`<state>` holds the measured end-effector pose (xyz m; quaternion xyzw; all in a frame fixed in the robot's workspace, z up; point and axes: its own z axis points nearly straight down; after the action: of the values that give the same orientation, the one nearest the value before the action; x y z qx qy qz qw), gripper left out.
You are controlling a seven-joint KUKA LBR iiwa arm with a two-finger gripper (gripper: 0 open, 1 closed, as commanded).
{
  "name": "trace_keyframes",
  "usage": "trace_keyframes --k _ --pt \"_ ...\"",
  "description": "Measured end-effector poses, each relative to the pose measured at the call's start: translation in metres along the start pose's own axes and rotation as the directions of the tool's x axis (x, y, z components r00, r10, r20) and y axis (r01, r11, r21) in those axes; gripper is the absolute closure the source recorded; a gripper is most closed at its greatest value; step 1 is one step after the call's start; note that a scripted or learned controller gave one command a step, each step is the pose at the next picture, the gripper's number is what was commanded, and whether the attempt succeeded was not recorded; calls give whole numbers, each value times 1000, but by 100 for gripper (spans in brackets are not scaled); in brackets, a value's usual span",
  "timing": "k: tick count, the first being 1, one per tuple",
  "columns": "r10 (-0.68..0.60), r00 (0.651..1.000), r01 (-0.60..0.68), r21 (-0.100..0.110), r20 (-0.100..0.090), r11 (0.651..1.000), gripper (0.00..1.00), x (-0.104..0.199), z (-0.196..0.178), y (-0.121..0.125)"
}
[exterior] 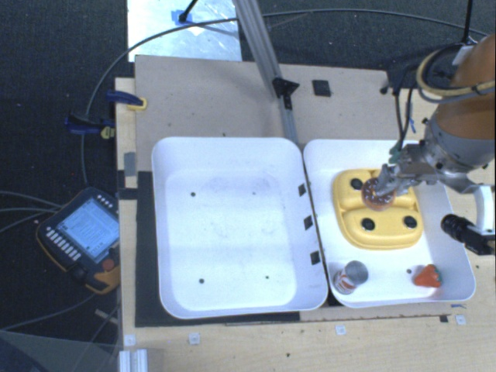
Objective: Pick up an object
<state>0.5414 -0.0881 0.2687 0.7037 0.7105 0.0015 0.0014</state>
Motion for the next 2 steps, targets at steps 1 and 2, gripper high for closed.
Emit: trace_keyframes --k 1,2 --pt "3 1000 -3 2 0 1000 100 40 16 17" --pt "0 1000 0 0 -1 1000 100 90 13 39"
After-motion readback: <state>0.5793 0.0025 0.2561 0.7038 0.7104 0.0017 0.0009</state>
